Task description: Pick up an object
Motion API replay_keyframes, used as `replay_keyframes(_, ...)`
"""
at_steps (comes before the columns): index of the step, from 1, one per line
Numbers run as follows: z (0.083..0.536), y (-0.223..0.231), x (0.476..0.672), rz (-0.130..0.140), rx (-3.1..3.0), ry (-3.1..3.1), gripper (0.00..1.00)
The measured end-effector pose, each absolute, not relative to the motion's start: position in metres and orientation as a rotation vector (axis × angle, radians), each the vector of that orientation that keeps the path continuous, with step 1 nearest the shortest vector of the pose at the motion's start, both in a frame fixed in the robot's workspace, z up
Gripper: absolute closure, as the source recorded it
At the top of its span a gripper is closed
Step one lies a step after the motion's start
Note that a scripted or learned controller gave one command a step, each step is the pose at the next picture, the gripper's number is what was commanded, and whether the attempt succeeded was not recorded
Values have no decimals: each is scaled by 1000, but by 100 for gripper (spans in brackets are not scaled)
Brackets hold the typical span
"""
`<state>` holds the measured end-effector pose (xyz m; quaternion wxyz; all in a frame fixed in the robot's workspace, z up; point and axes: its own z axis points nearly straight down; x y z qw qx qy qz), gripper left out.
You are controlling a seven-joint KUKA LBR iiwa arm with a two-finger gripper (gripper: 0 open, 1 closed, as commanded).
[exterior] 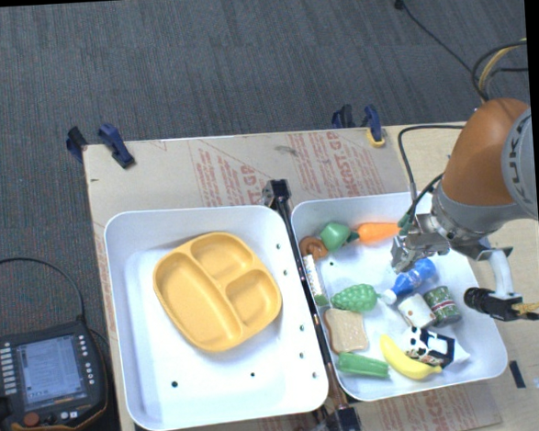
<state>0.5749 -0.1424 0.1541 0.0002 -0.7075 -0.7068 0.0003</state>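
Right now I see the gripper [408, 249] low over the right bin [489, 351], just above a blue bottle [413, 277] lying beside the green can [440, 304]. Whether its fingers are spread or closed I cannot tell (the wrist blocks them). A yellow tray [218, 290] sits in the left bin [130, 266].
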Motion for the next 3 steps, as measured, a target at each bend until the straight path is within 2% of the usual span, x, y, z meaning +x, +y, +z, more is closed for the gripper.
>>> replay_keyframes(1, 153, -141, 575, 0, -2221, -2219, 0)
replay_keyframes(2, 87, -119, 595, 3, -2218, -2219, 0)
replay_keyframes(3, 98, -119, 596, 0, -2220, -2218, 100)
